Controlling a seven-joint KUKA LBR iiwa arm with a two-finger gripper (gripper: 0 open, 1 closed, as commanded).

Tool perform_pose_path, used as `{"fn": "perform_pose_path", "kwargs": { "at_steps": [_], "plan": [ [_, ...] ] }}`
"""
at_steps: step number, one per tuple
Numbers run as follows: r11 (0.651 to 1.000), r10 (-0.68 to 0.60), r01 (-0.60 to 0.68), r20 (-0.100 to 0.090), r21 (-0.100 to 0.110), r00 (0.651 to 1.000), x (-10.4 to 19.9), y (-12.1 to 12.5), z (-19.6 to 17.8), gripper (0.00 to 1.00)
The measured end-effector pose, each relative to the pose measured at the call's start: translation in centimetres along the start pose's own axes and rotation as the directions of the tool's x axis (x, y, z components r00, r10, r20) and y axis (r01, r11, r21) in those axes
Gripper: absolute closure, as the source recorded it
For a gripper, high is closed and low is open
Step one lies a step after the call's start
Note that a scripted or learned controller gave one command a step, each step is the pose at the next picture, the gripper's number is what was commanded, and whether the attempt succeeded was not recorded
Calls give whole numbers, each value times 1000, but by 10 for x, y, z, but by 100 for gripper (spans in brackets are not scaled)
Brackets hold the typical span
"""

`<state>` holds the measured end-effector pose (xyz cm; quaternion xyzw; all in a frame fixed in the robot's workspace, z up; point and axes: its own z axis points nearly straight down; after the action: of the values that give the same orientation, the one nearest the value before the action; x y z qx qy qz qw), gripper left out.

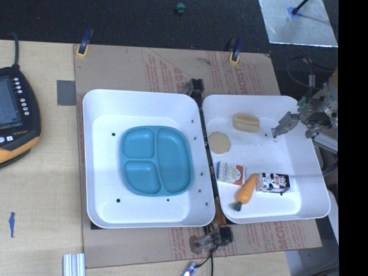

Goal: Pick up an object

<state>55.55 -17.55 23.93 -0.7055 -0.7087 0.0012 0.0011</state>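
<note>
Currently I see the gripper (286, 125) over the right bin (310, 171), near the bread roll (246, 122); jaws' state unclear.

— What does the robot's body look like at the frame's right side?

— A grey metal two-finger gripper (289, 121) shows there, its slim finger (281, 125) pale grey and angular.

— And behind it?

— A blocky wrist assembly of grey and silver metal parts (319, 115), with dark cables looping above it (299, 68). Finer markings or screws are too small to make out.
</note>
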Motion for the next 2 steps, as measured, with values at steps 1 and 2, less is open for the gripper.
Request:
{"fn": "perform_pose_path", "kwargs": {
  "at_steps": [1, 2],
  "plan": [
    [1000, -2, 2, 0, 1, 1000, 50, -38, 58, 0],
    [1000, -1, 1, 1, -1, 1000, 49, -56, 135, 0]
  ]
}}
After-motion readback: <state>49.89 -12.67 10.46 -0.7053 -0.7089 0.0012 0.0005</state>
